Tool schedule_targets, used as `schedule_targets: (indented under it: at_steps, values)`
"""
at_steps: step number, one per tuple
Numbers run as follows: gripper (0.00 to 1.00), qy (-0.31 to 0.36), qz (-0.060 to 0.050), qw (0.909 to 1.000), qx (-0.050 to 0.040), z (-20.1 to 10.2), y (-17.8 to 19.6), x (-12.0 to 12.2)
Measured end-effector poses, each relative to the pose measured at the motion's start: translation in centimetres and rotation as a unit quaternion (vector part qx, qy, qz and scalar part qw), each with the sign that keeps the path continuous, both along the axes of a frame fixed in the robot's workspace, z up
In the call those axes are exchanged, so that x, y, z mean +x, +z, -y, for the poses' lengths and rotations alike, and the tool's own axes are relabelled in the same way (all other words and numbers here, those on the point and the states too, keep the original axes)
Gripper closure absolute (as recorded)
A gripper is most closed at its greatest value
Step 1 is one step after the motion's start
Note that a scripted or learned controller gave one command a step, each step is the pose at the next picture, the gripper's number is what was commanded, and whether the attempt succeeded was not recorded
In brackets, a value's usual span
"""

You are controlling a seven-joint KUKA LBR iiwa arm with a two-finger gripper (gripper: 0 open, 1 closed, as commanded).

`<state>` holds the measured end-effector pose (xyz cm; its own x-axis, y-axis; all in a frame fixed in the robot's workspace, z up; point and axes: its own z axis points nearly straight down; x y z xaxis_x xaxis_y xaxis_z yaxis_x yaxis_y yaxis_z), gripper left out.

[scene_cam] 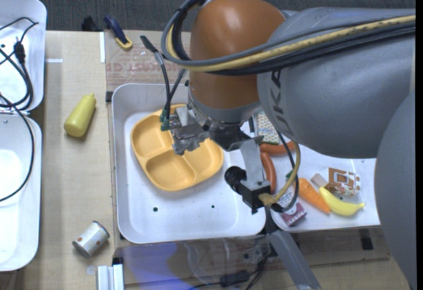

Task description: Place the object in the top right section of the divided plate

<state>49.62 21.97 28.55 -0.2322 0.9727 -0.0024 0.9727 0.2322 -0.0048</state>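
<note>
Pincer [187, 139] sits over the divided plate's [155, 162] right edge

Right edge of yellow divided plate [168, 156] hidden under the arm [277, 84], left bin [20, 229] cut by frame edge, gripper [187, 140] fingers unclear
</note>
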Motion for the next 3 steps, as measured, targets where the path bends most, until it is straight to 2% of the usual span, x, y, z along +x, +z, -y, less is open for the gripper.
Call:
schedule_targets:
  at_steps: [1,2,3]
  values:
    - [1.0,0.003,0.001,1.0,0.0001,1.3,9.9,-1.8]
    - [1.0,0.039,0.0,0.9992,0.0,5.3,7.2,-1.8]
    - [1.0,0.036,0.0,0.9994,0.0003,1.6,-5.0,-1.9]
